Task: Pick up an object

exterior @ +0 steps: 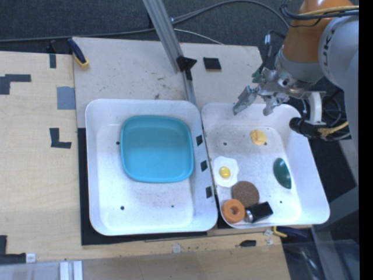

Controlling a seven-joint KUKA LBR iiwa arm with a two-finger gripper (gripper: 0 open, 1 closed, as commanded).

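Nearest the camera, a black-and-silver cylinder [258, 212] lay in the right bin [306, 162], touching an orange ring [233, 211]; a brown disc [245, 192], fried egg [225, 171], green piece [282, 172] and yellow lump [258, 136] lay beyond. My claw [255, 106] hung spread open, holding nothing, above the bin's far edge. A blue plate [157, 149] filled the left bin [104, 156].

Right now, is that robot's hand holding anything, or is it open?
Hand: open, fingers spread, holding nothing, poised above the far end of the right bin.
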